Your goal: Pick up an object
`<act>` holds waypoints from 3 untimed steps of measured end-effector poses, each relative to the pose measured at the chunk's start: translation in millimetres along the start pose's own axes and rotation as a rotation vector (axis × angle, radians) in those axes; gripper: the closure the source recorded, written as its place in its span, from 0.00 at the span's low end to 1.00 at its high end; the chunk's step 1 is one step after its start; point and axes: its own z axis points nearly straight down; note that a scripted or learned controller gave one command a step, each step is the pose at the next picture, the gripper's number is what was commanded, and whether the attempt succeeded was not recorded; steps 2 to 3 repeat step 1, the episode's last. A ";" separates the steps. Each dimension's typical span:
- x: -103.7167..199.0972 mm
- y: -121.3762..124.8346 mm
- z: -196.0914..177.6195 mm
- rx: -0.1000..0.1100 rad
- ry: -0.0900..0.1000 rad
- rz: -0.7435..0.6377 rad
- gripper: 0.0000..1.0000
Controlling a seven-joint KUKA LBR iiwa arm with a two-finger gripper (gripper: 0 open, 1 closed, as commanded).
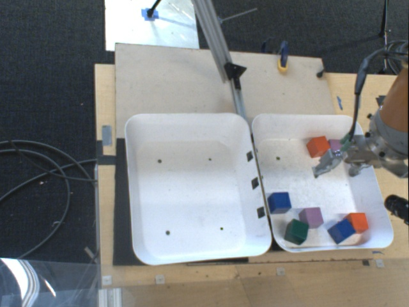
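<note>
Reaching in from the bench's right edge, the arm (393,117) hangs its jaws (326,164) over the right bin (275,139), toward that bin's far side. Nothing is picked up yet, by the look of it: no block sits between the metal fingers (321,166), and every block I can count rests on the bin floor. So the whole task lies ahead, the descent, the closing and the lift.

Whether the jaws stand wide or narrow I cannot tell; from this slant the fingers merge into one grey shape pointing toward the bins' shared wall.

Now the candidates. The orange block (317,146) lies just beside the jaws, on their far side, toward the bench's back edge, and a small pale purple block (335,145) sits right next to it, partly tucked under the wrist. These two are the nearest prizes, though their closeness to each other could make a clean grip awkward, in my judgement.

The rest cluster toward the bin's near edge, well apart from the jaws: a blue block (279,202) close to the dividing wall, a green block (296,231) and a purple block (311,217) touching or nearly so, and in the near right corner a second blue block (340,231) pressed against a second orange block (358,222).

The left bin (144,190) plays no part here. The orange block looks the likeliest target, needing only a short shift toward the back edge before the drop.
</note>
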 end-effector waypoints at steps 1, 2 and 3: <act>-56.4 8.5 161.9 0.008 0.000 0.004 0.00; -56.4 8.5 161.9 0.008 0.000 0.004 0.00; -56.4 8.5 161.9 0.008 0.000 0.004 0.00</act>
